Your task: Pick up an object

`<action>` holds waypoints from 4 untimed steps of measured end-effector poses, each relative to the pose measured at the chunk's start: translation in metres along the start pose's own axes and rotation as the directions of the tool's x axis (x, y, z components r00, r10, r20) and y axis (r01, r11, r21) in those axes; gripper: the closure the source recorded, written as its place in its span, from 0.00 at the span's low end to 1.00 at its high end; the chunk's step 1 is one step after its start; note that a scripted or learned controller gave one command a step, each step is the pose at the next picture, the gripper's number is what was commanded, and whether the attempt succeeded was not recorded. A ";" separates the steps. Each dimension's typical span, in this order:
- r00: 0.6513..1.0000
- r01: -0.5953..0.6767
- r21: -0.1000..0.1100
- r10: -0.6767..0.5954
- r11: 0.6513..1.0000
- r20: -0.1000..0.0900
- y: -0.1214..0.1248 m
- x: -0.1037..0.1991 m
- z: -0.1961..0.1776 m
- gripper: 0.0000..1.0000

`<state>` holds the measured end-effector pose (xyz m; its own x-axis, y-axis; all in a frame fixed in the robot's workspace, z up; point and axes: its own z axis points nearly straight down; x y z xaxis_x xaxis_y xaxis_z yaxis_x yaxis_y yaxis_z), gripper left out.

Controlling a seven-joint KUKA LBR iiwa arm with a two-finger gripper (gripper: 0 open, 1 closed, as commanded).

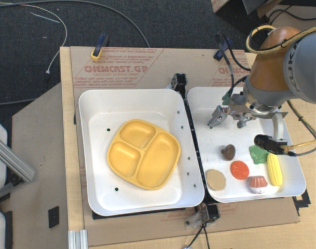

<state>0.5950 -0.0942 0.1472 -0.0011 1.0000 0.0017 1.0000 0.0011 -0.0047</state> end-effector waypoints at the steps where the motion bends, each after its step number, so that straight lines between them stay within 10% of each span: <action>1: 1.000 -0.002 0.001 0.002 1.000 0.000 -0.005 0.000 0.043 0.00; 2: 1.000 -0.002 -0.003 0.002 1.000 0.000 -0.004 0.000 0.030 1.00; 4: 1.000 0.000 -0.011 0.000 1.000 0.003 -0.010 -0.007 -0.092 1.00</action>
<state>0.5855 -0.1013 0.2394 -0.0011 1.0000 -0.0014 1.0000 0.0011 0.0058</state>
